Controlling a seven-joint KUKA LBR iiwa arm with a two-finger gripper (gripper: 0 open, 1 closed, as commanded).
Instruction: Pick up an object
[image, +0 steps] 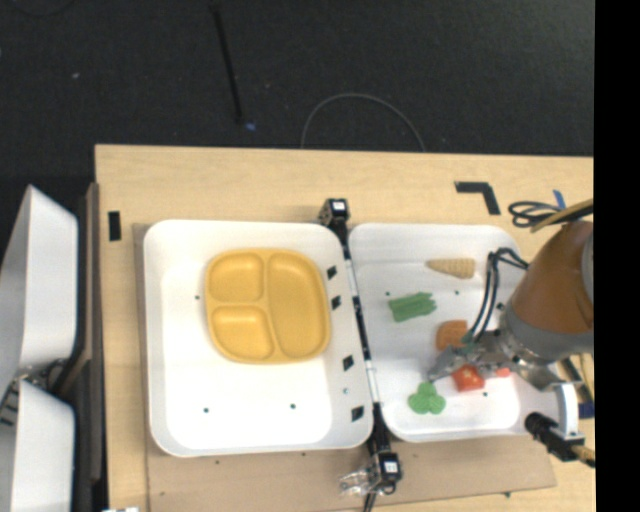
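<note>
So the red piece (467, 379) is sitting low in the right bin (400, 250), near the front wall, and the claw (465, 368) is right down on top of it. One grey finger (442, 362) pokes out to the left of the red piece, and the rest of the claw crowds over it from the right. Honestly I can't tell whether the claw is apart or clamped on it, too much overlap and blur there.

Just behind the red piece, touching or nearly so, is a small orange-brown lump (452, 331). A bit down and left of the claw there's a little green clover-shaped thing (427, 401), close to the front wall. Further back toward the middle of the bin is a green ridged piece (411, 306), and well behind that a tan cone-like thing (451, 267) lying on its side near the back wall.

The arm (555, 295) comes in from the right with its orange band over the bin's right edge, black cables looping beside it.

The left bin (170, 400) holds a yellow plate with three sections (268, 304). Both bins sit side by side on the light wood table (230, 180).
</note>
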